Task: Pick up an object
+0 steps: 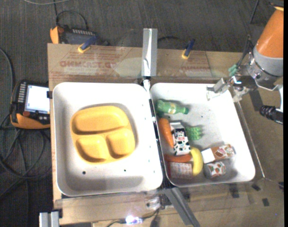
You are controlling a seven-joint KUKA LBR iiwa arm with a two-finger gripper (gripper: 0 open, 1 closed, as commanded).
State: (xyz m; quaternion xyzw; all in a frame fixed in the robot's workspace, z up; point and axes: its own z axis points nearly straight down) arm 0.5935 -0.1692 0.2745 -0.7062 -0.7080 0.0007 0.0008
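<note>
The right bin (243,141) holds several toy foods. A green bottle (171,108) lies at its far left, with an orange carrot (166,131) just in front of it. Beside the carrot are a cow-patterned carton (180,142) and a small green vegetable (195,133). Along the near edge lie a red sausage (178,158), a yellow banana (197,161), a strawberry-printed box (222,152) and a small can (215,169). My gripper (227,89) hangs above the bin's far right corner, open, with nothing between its fingers and well apart from the objects.
The left bin (63,174) contains a yellow divided tray (104,132). A metal post (149,51) rises behind the seam between the bins. Two clamps (87,43) (187,49) pin a cardboard sheet at the back. An orange handheld device (30,105) lies left of the bench.
</note>
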